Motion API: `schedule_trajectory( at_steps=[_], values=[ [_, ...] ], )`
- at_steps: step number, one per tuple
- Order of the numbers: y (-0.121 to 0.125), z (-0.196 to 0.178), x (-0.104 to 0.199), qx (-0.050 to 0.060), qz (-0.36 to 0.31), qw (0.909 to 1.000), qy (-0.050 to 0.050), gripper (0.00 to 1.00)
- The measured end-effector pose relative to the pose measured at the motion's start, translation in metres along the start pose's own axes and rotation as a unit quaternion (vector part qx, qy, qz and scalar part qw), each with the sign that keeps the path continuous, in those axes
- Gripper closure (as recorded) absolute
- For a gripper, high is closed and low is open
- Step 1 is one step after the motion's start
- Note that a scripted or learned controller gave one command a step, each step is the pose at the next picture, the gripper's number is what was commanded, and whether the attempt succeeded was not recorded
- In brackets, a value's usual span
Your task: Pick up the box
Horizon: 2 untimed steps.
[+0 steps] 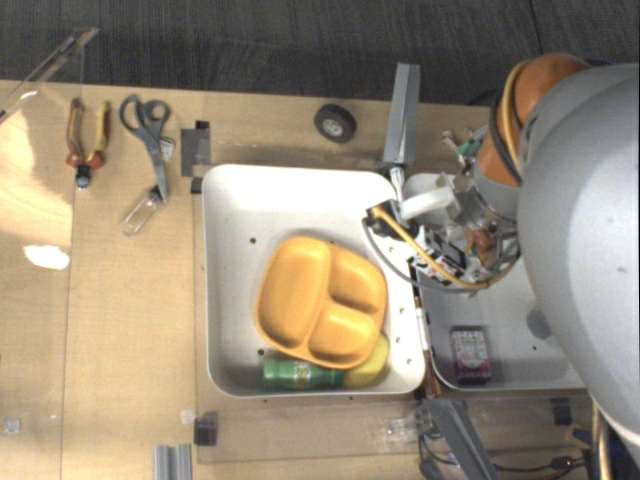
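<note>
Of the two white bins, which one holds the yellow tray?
The left bin, away from the arm, holds the yellow tray. The right bin holds a small dark box instead.

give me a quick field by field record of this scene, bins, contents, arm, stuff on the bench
left bin: holds a yellow divided tray, tilted over a green bottle and a yellow-green item
right bin: holds a small dark box near its front left corner
arm: grey, reaching in from the right, above the right bin
gripper: wrist and cables over the wall between the bins, away from the box
bench: scissors, red-handled pliers, a black wheel
</note>
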<state>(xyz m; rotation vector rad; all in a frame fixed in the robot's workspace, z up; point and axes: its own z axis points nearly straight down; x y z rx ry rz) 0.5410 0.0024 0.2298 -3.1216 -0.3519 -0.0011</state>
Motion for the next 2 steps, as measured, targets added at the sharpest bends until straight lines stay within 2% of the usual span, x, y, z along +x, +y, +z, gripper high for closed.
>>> schedule_trajectory(
  at_steps=[2],
  values=[
    [-0.002, -0.02, 0.003, 0.0, -0.01, 1.0, 0.001, 1.0]
  ],
)
